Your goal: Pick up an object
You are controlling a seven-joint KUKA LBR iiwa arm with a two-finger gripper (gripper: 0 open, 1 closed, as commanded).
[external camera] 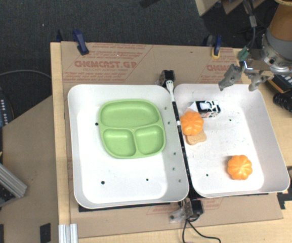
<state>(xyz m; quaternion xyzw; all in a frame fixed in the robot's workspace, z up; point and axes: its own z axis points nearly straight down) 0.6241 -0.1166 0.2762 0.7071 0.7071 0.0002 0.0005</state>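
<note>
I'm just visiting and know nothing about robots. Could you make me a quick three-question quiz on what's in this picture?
1. True or false: the green tray lies in the left bin.
2. How many orange pumpkins sit in the right bin?
3. The gripper is: A) over the green tray, B) open above the right bin's far edge, C) shut on a pumpkin.

Key
1. True.
2. Two: one near the divider, resting on a tan cracker beside a black and white toy; one nearer the front.
3. B.
</note>
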